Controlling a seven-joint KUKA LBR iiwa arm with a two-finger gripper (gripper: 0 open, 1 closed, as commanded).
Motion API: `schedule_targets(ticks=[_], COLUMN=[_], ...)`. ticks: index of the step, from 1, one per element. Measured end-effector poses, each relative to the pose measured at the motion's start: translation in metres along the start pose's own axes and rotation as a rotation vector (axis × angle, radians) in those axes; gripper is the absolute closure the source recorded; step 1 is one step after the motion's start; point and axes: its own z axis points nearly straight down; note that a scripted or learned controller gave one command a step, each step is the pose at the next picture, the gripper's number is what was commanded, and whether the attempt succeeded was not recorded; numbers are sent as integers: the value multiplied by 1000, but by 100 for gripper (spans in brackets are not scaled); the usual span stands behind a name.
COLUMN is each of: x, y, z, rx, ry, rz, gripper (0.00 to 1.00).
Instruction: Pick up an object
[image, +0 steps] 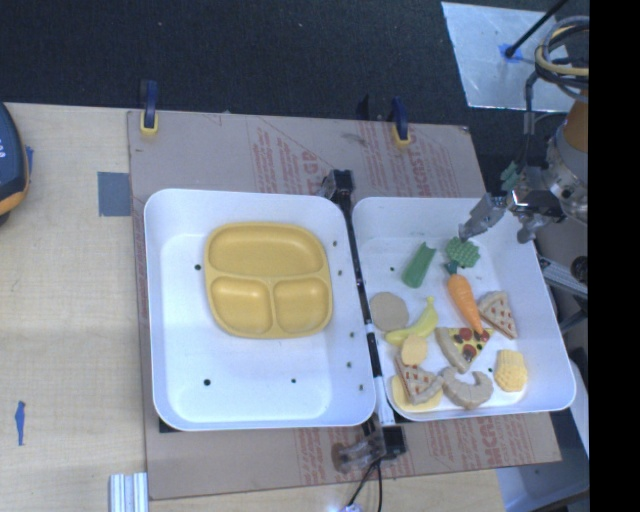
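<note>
At frame centre-left, the left bin holds a yellow divided plate; the right bin holds toy foods, among them a green block, a broccoli piece and a carrot whose long axis runs down-right. The gripper, at the frame's upper right, hangs with fingers spread and nothing between them, the broccoli piece lying just below-left of the nearer fingertip. The wrist is cut off at the right edge, and the far finger is hard to make out.
</note>
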Motion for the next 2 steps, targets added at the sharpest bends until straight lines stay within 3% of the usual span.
schedule_targets(ticks=[1,2], x=[-34,-35], y=[8,11], z=[189,169], rx=[9,-1], ry=[0,-2], rz=[1,1], gripper=[0,100])
